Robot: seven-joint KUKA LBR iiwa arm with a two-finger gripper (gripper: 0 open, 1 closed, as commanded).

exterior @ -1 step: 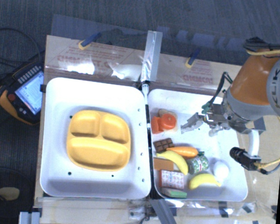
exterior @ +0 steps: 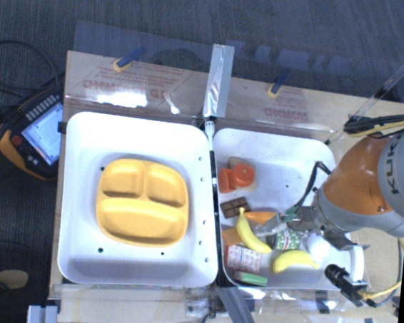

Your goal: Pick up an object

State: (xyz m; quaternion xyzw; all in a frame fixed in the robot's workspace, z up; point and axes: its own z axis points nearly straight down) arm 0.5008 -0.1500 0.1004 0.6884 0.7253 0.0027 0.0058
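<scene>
A wooden bench [exterior: 308, 104] stands on dark grey carpet and bears two shallow white bins side by side. My claw [exterior: 286, 228] is down in the right white bin [exterior: 275, 147], at its near end, among the clutter there; whether my fingers are spread or closed I cannot tell, and nothing can be seen gripped between them. Just beside the claw lies a small green-and-white printed packet [exterior: 288, 239]. Below it curves a yellow plastic banana [exterior: 295, 260], and a second yellow banana [exterior: 249, 236] lies to its left, resting over a flat orange piece [exterior: 259, 216]. A dark brown chocolate-like block [exterior: 232, 207] sits next to that, with a red-orange toy block [exterior: 238, 177] farther up the bin. Near the front wall lie a red-and-white labelled can [exterior: 241, 257] on its side and a thin green stick [exterior: 252, 278]. The left white bin [exterior: 78, 180] holds a yellow divided plastic tray [exterior: 142, 202]. On the floor at left rests an orange-edged handheld control pendant [exterior: 36, 136].
</scene>
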